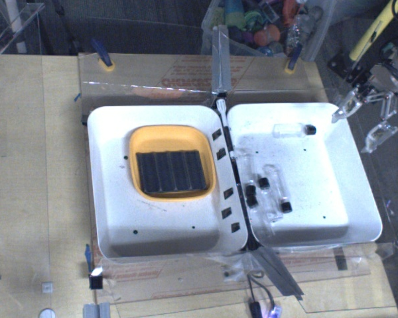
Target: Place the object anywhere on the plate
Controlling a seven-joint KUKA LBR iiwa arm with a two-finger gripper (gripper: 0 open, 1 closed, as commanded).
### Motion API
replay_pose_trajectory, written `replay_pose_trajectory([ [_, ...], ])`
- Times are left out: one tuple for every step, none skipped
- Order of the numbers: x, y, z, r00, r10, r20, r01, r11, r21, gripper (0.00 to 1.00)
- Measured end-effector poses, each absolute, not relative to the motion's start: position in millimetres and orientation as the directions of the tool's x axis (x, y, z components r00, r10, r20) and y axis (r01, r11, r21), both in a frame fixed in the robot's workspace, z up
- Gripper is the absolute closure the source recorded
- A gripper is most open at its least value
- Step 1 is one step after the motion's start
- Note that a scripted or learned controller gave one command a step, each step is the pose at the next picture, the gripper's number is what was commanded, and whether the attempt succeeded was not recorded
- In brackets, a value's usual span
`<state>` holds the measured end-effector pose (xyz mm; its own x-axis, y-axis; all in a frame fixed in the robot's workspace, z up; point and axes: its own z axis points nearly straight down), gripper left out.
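wooden bench (33, 177) carries two white bins side by side. the left bin (109, 177) holds a yellow plate (138, 144) with a dark ribbed insert (171, 171). in the right bin (331, 197) lie small clear pieces with black caps: one (293, 130) near the far edge, a cluster (268, 191) by the divider. they look light, stiff and slippery, best pinched across the clear body. the gripper (375, 114) hangs over the right bin's far right corner, off the objects; whether it is open or closed cannot be told. no writing is legible.
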<state>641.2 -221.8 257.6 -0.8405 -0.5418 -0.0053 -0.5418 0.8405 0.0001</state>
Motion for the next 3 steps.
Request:
replay_pose_trajectory([
  [650.6, -221, 259, -0.615, -0.789, -0.008, -0.789, 0.615, -0.005, 0.0],
  [636.4, -222, 216, -0.295, -0.955, -0.006, -0.955, 0.295, -0.001, 0.0],
  [655.0, -221, 231, 0.014, -1.0, -0.005, -1.0, -0.014, -0.007, 0.0],
])
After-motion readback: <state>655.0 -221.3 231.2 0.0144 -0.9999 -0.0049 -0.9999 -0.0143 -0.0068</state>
